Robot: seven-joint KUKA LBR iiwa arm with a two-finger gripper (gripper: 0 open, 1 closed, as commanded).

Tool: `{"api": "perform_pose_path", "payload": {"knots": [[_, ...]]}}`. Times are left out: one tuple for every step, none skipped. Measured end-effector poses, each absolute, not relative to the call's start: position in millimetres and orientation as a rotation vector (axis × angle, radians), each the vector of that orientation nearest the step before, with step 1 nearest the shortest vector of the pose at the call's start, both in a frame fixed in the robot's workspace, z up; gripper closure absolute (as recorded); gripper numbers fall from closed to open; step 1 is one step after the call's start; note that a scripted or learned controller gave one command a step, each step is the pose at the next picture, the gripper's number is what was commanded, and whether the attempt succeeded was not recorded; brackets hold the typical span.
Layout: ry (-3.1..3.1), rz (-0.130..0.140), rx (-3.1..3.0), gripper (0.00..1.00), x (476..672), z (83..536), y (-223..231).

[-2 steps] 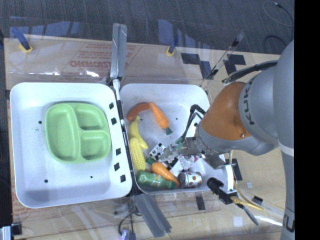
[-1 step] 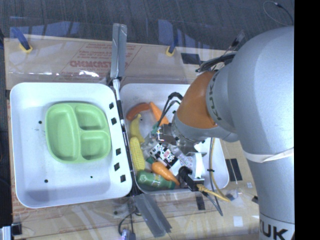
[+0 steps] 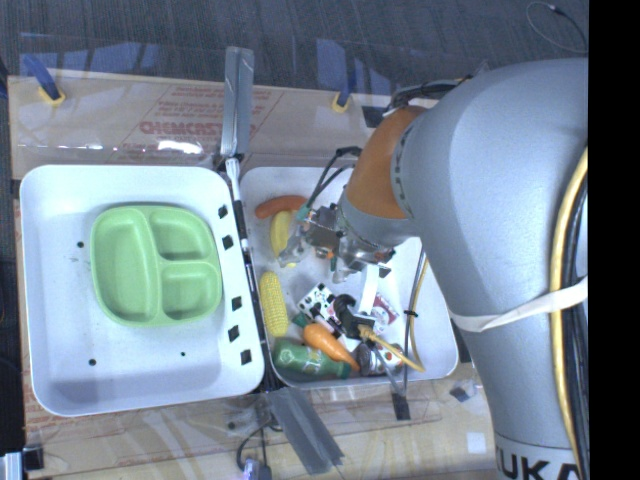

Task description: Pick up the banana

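The banana [image 3: 281, 232] lies lengthwise up-and-down the right bin [image 3: 432, 353], beside the gripper [image 3: 312, 240] (finger state unclear).

Two bins [image 3: 40, 268], one green tray [image 3: 157, 264], one corn [image 3: 272, 303], perhaps two carrots [image 3: 328, 342].

The arm [image 3: 500, 218] covers the right side of the right bin [image 3: 262, 183], and its own bulk runs off the picture's right and bottom edges. The gripper [image 3: 318, 240] is too dark and crowded to make out its working end. The banana [image 3: 281, 232] has its right end tucked under the wrist hardware. Several small items heaped at the bin's near end [image 3: 355, 328] blur together and cannot be named.
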State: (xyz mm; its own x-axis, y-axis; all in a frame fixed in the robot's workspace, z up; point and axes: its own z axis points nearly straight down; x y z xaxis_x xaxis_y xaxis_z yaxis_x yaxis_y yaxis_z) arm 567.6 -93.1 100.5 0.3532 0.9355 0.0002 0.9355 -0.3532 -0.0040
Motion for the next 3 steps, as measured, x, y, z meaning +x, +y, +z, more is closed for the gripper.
{"api": "perform_pose_path", "payload": {"knots": [[-1.97, 0.004, -2.444, 0.0, 634.2, 92, -88], [-1.982, 0.006, -2.43, 1.0, 634.4, 102, -86], [-1.717, 0.003, -2.628, 1.0, 656.6, 192, -89]]}}
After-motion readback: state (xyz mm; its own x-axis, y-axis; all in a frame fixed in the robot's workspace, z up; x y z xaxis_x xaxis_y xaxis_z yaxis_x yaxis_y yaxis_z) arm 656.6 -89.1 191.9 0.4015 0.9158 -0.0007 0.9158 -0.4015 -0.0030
